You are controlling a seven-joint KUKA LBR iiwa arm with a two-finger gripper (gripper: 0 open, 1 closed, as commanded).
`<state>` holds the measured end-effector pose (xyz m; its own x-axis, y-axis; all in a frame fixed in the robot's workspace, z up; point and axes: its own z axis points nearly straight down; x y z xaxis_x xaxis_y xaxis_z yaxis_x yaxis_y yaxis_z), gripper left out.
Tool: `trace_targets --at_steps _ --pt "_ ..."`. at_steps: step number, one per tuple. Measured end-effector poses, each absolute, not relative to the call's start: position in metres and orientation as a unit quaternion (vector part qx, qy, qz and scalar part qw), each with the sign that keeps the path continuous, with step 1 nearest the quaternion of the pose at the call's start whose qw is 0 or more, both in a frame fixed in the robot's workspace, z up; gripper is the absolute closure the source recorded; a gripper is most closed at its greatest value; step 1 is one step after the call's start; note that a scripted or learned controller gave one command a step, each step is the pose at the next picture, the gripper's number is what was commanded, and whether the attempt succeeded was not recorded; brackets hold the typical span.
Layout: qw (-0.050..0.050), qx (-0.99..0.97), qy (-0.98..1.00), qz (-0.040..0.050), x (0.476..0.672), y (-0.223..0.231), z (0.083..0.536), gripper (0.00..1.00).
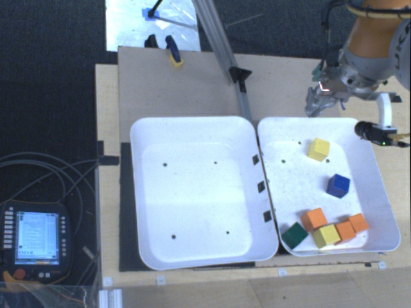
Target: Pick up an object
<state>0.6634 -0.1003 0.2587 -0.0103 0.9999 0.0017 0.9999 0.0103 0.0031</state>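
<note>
My gripper (317, 105) hangs above the far rim of the right bin (379, 191), with nothing seen between its fingers. In that bin a yellow cube (318, 149) lies closest, just below the gripper. A blue cube (338, 185) sits mid-bin. Along the near edge are a green cube (295, 235), an orange cube (314, 219), a second yellow cube (327, 235) and two more orange cubes (352, 226).
The left bin (144, 191) stands beside the right one, joined by black clips. A slanted metal pole (218, 34) crosses the bench behind the bins. A teach pendant (35, 239) with cables lies at the left.
</note>
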Motion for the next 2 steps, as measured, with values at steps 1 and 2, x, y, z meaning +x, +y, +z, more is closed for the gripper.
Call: trace_targets --at_steps 1,2 --pt "0.0 0.703 0.711 0.0011 0.645 -0.041 0.256 1.0" --pt "-0.001 0.703 0.711 0.0013 0.631 0.019 0.26 1.0"
